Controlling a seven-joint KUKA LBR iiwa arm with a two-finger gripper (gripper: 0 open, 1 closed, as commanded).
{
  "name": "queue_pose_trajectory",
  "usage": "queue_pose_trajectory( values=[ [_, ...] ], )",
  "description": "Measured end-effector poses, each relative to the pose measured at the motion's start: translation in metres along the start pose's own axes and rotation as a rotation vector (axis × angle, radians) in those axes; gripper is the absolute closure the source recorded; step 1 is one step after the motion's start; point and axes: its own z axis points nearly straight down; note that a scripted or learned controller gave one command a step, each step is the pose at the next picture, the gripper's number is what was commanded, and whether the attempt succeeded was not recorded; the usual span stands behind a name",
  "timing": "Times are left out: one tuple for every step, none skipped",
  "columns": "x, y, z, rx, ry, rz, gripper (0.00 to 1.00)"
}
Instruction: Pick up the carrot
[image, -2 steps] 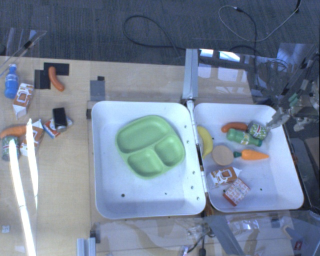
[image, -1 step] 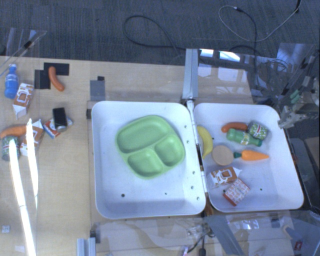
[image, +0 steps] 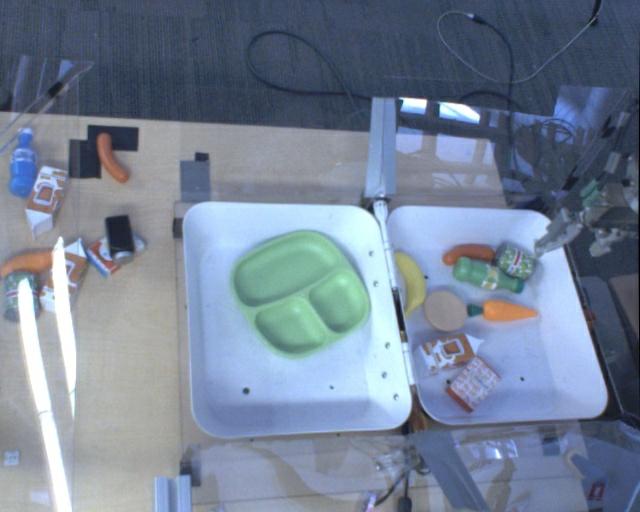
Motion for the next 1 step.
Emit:
queue_pose_trajectory(
  values=[
    [0.0034, -0.0071, 0.0536, 0.005, 0.001, -0.03, 0.0]
  ],
)
